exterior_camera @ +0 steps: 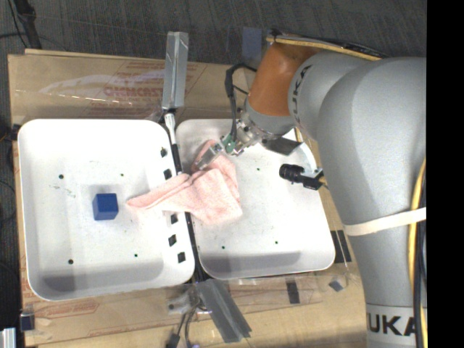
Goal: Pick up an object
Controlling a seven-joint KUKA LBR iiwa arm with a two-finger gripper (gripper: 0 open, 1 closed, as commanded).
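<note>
My grey arm (377,158) fills the right; my gripper (206,156) pinches the pink cloth (199,193) (draped across both bins' shared rim), blue cube (105,206) left.

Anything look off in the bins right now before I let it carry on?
Yes: the pink cloth is draped over the divider between the bins, one end in the left bin, most in the right bin. The gripper is at its upper edge. The blue cube sits squarely in the left bin.
</note>
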